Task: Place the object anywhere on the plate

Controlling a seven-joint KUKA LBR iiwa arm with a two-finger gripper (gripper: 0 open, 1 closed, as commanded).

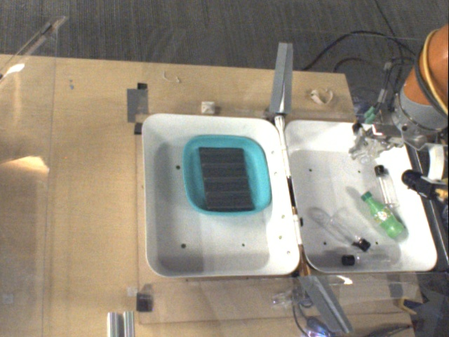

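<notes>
My tool (366, 137) looks like bare, shiny metal. Just below it the right bin (319, 188) is smooth, slightly glossy white plastic, holding a glossy green bottle (384, 216) and clear, glassy tubes (385, 185). Well to its left, the plate (261, 181) is smooth turquoise plastic with a matt dark ribbed inlay. The counter (70, 188) is pale, satin-smooth wood.

We see the arm (429, 83) cut off by the right edge, just its orange band and grey wrist in view. The hand (370, 133) sits over the right bin's (421, 262) far right corner as a small bright tangle of metal, and we cannot tell how it is set. Near that bin's front edge, clear bottles (340, 225) blur into the white floor, outlines faint. The worktop (70, 209) runs off the left edge.
</notes>
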